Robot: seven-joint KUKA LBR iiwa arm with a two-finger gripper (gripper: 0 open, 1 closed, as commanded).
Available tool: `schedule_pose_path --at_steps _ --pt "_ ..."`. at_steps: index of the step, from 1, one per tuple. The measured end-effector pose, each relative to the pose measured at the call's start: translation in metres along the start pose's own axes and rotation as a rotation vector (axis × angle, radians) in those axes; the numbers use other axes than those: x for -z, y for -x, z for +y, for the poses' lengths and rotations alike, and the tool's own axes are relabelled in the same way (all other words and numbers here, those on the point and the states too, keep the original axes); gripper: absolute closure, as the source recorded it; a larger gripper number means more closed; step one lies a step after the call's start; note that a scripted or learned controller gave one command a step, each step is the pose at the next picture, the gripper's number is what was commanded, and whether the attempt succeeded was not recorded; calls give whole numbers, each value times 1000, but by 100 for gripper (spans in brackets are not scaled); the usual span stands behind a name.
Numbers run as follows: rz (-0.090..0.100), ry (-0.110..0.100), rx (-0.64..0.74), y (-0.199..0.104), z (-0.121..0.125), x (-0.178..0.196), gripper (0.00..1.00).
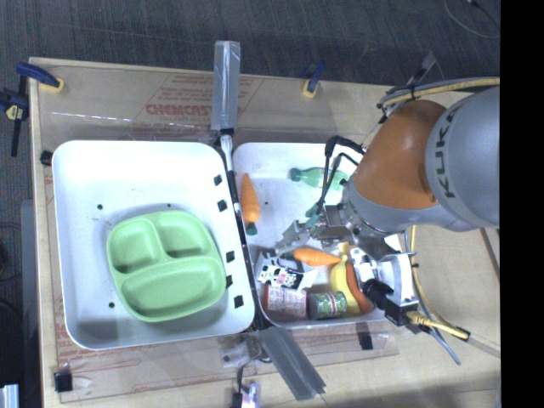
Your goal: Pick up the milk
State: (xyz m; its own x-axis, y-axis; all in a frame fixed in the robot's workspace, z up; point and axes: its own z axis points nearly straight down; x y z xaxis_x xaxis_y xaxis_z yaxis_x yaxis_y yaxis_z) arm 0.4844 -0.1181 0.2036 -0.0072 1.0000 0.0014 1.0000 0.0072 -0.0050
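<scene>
None of the lift looks done from where I sit: the milk, a small carton with black-and-white cow patches, lies on the floor of the right bin, near its left wall and towards its front edge. Nothing is closed around it that I can see.

Just in front of the milk, a bottle with a red-brown label lies on its side, with a dark-lidded jar beside it along the front wall. An orange carrot lies just behind the carton, and a yellow bottle sits to its right, so the carton is hemmed in.

My gripper hangs over the middle of that bin, above the carrot and a little behind the milk. Its state I cannot tell at this angle; the wrist hides too much.

A second carrot rests along the left wall and a green bottle near the back wall. The left bin holds a green divided plate.

By my judgement, the whole grasp remains: line up over the carton, descend, close and raise.
</scene>
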Motion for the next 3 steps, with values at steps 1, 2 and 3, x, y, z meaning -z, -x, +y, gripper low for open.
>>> schedule_pose_path --at_steps 1,2,3 --pt "-14 17 241 6 -4 -108 0" --pt "-9 17 255 1 -3 -99 100" --pt "0 3 -158 -45 -2 -12 100"
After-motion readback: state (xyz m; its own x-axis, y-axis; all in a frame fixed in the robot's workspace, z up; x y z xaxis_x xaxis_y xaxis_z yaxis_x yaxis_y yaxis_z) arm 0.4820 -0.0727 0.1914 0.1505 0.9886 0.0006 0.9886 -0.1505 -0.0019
